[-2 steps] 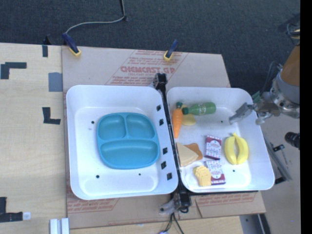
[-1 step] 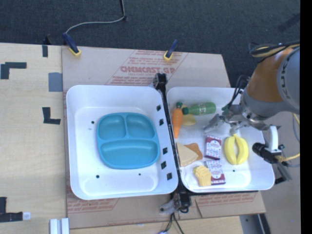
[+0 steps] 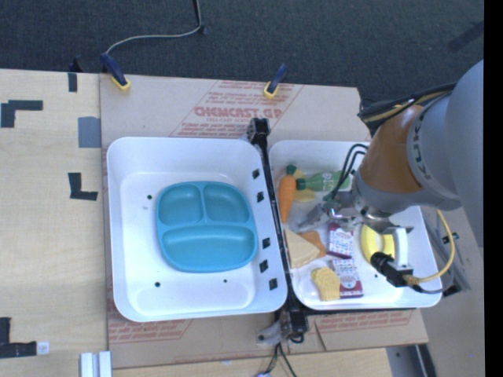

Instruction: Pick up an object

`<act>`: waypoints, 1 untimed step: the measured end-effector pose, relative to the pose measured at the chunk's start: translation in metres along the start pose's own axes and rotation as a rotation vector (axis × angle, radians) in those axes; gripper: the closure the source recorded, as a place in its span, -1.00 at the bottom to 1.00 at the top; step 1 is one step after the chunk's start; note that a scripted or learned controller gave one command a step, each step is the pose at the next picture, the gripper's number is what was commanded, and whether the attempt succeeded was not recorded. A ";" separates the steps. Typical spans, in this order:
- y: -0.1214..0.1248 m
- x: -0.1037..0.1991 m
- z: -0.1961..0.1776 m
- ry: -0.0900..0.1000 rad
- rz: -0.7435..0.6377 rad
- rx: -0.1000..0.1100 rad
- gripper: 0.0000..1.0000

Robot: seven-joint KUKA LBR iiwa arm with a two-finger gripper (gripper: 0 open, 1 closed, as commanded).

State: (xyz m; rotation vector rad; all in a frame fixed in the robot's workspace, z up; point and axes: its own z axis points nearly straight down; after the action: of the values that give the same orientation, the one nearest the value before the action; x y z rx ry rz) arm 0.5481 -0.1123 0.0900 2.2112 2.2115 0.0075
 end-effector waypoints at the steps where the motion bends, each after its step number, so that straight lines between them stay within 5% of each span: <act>1: 0.001 -0.001 -0.010 -0.002 0.000 -0.003 1.00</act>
State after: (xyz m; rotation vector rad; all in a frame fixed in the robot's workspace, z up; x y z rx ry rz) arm 0.5489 -0.1130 0.0999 2.2095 2.2088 0.0085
